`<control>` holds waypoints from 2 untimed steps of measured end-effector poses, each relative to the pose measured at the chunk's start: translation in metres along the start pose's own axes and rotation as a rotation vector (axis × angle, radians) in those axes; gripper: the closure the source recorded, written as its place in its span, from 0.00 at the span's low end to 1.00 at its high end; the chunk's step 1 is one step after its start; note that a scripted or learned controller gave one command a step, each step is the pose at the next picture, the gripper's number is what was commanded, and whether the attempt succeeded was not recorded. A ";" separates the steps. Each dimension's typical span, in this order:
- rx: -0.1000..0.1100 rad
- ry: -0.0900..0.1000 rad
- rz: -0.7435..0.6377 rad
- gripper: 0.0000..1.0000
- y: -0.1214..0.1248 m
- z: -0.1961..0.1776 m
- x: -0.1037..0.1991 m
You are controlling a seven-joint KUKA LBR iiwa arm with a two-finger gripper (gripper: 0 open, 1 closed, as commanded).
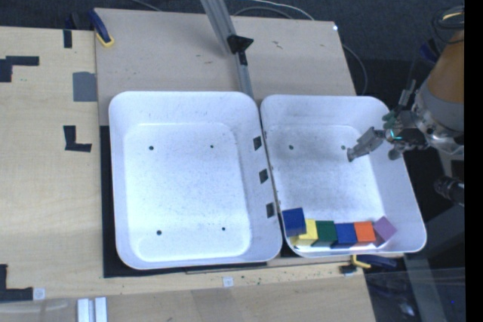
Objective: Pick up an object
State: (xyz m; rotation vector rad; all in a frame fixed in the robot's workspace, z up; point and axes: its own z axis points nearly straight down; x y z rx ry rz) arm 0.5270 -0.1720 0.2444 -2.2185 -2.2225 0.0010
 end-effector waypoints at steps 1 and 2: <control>-0.001 0.002 -0.008 0.00 0.030 0.002 0.083; -0.005 0.001 -0.005 0.00 0.038 -0.045 0.125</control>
